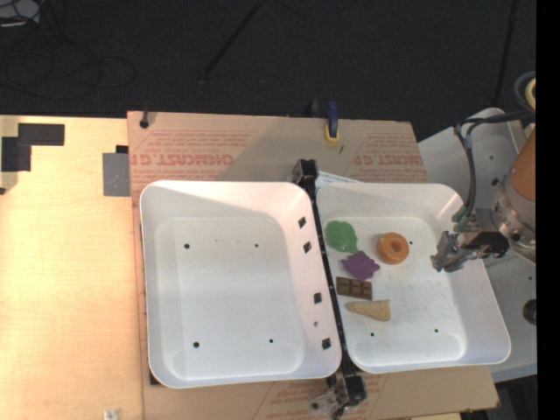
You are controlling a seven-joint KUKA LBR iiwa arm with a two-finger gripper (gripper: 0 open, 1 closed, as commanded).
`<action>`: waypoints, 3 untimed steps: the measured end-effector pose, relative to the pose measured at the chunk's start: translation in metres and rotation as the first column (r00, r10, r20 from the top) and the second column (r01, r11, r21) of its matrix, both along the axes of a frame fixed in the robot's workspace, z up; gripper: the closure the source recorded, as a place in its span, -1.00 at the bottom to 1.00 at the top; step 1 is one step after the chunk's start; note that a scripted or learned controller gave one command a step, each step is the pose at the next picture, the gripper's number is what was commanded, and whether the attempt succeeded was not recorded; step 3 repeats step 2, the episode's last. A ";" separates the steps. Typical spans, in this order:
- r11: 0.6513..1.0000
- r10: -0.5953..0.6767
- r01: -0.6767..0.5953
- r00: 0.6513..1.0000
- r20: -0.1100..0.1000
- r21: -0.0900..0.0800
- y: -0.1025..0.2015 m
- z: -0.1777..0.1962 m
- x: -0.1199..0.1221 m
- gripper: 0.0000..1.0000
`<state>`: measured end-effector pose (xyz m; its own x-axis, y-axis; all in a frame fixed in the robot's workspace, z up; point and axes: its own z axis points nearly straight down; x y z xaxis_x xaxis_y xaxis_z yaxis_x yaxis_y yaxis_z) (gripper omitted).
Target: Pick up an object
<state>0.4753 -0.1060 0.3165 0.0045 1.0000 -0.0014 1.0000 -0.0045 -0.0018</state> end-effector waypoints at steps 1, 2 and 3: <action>1.000 0.005 -0.005 1.000 0.006 0.000 0.001 0.075 0.001 1.00; 1.000 0.007 -0.007 1.000 0.012 0.000 0.012 0.180 0.001 1.00; 1.000 0.007 -0.007 1.000 0.012 0.000 0.012 0.180 0.001 1.00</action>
